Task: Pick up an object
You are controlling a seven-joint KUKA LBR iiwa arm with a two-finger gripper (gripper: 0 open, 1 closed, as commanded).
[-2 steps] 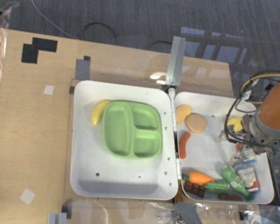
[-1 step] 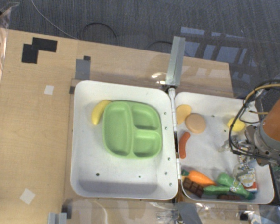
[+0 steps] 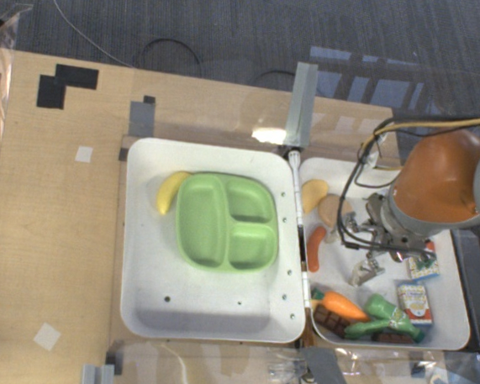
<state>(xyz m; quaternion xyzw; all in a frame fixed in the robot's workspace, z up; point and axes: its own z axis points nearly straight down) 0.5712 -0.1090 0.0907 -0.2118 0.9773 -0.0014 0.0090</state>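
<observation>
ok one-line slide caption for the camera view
Arm's end effector hovers in the right bin of toy food; green divided plate in the left bin.

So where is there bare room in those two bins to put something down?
Left bin: a bare strip along the near edge below the green plate, and down its left side under the banana. Right bin: crowded, food along the near edge, tool over the middle.
</observation>
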